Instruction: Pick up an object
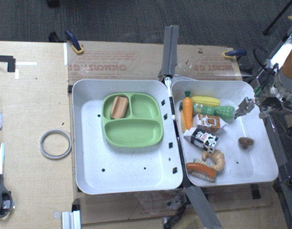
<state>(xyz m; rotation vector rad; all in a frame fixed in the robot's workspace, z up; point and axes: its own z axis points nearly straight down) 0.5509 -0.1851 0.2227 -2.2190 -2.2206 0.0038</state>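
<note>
In the camera view, the claw [245, 107] hung over the right bin [260, 168], near that bin's right wall and toward its back half. Only a small grey tip of it showed against the white floor, and whether it was spread or closed could not be told; nothing could be seen held in it. The arm [279, 80] ran off behind it toward the view's right edge.

Just to the claw's left lay a green toy [224, 112], bumpy and rounded, close to the tip but apart from it as far as the view allowed. Farther left of the claw, a yellow corn cob [206, 100] lay across the bin, with an orange carrot [187, 113] standing lengthwise beyond it, close to the bin's left wall. Left and a little nearer the front than the claw sat a small orange and white carton [209, 123], and in front of that a black and white box [202, 138]. Well in front of the claw and to its left lay a tan pretzel-like piece [216, 159] touching a hot dog [201, 171]. Directly in front of the claw, apart from everything else, sat a small brown lump [245, 142].

Far to the claw's left, the left bin [88, 171] held a green divided plate [136, 137], and a tan roll [119, 107] lay in its back left compartment.
</note>
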